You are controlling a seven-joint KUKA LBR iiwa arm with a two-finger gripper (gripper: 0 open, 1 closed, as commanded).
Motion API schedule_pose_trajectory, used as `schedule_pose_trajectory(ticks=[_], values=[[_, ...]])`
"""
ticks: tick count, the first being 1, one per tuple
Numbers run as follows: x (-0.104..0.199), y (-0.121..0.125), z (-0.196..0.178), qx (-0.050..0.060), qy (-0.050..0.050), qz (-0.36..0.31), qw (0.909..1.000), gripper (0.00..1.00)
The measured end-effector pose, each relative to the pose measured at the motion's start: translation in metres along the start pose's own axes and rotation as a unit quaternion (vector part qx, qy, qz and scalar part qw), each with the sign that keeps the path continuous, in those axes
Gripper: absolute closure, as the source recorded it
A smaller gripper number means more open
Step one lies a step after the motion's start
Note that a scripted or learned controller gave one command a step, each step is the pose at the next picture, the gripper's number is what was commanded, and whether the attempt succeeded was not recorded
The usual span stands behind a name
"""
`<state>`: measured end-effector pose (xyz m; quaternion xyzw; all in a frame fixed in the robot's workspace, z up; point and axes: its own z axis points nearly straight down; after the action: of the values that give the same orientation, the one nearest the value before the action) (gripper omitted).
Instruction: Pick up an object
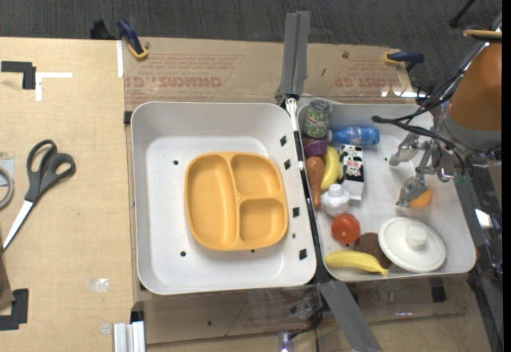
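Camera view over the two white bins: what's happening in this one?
The grey arm's two-finger gripper hangs low over the right white bin, right above a small orange object. I can't tell whether the object is between its fingers. That bin also holds two yellow bananas, a red tomato, a white round lid and a blue bottle. The left white bin holds a yellow divided plate.
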<state>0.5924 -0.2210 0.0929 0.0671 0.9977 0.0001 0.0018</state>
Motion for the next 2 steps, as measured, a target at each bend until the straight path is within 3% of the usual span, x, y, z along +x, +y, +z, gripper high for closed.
schedule_pose_trajectory(ticks=[1, 2], values=[[0.003, 0.096, 0.0, 0.0, 0.0, -0.029, 0.9996, 0.0], [-0.03, 0.002, -0.002, 0.001, -0.002, 0.0, 1.0, 0.0]])
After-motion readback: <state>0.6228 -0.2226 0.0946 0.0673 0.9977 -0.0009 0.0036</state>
